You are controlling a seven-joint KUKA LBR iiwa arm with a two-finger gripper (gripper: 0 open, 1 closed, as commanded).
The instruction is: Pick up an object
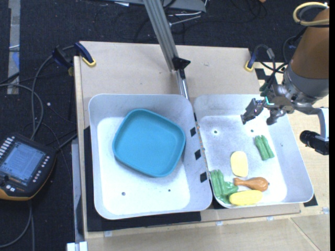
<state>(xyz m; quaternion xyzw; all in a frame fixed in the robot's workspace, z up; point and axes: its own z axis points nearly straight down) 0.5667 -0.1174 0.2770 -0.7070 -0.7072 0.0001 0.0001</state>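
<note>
My gripper [261,114] hangs over the far right part of the right bin [220,109], its two dark fingers spread apart with nothing between them. Below it in the bin lie a small green bean-like piece [264,147], a pale yellow oval piece [239,163], a brown drumstick [253,182], a yellow piece [245,197] and a green leafy piece [221,184]. The green bean-like piece is the closest, a little nearer the camera than the fingers.
The left bin [104,109] holds a blue square plate [149,142]. A slanted metal pole [163,27] rises behind the bins. Clamps [84,54] sit at the bench's far corners. A handheld control pendant [23,163] lies on the floor at left.
</note>
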